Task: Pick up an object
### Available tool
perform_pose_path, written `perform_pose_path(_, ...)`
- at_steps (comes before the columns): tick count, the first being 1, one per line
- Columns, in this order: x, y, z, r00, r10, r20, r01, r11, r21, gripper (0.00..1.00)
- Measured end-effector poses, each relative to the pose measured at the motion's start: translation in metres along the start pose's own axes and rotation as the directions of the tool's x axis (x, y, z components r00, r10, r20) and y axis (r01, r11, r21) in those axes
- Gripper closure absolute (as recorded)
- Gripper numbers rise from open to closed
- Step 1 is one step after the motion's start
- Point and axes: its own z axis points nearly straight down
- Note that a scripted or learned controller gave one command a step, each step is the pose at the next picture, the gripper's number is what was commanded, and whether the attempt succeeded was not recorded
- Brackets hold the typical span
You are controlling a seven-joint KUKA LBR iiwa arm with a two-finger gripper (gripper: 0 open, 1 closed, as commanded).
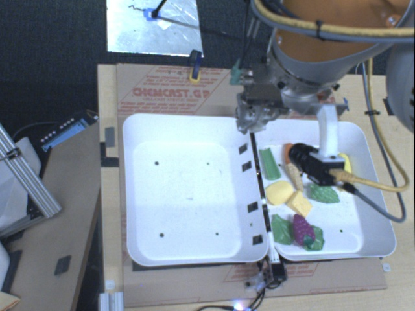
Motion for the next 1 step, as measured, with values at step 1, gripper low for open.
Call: perform_pose_path(1,0.0042,0.0068,-0.0052,1.000,-0.003,0.000,0.003,1.000,-0.002,1.00)
